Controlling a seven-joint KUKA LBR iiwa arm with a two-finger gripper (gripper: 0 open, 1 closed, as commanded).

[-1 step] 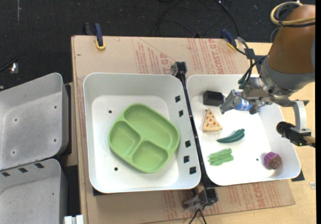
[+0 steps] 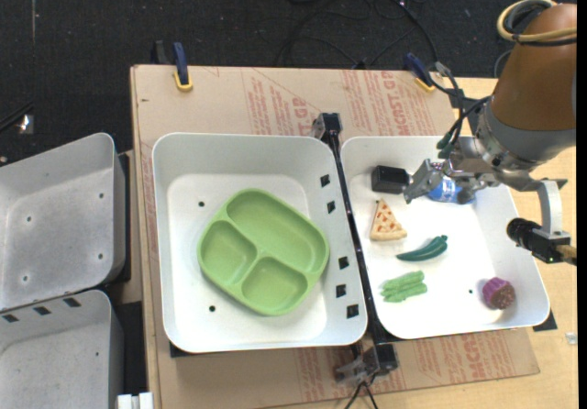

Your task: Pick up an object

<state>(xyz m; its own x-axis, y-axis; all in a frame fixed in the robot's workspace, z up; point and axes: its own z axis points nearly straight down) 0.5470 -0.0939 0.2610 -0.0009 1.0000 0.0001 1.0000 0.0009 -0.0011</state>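
Observation:
The right bin (image 2: 527, 242) holds a black block (image 2: 389, 179), a toy pizza slice (image 2: 387, 221), a dark green pepper (image 2: 424, 248), a pale green bean bundle (image 2: 404, 287) and a purple piece (image 2: 498, 292). My gripper (image 2: 438, 184) hangs low over the bin's back part, just right of the black block and above the pizza slice. A small blue thing (image 2: 448, 190) shows at the gripper's underside; whether it is held or lying in the bin is unclear.
The left bin (image 2: 174, 215) holds a green divided plate (image 2: 264, 251). A black divider (image 2: 347, 233) runs between the bins. Grey trays (image 2: 55, 215) lie off the bench to the left. The arm's orange band (image 2: 541, 49) looms over the right bin's far right corner.

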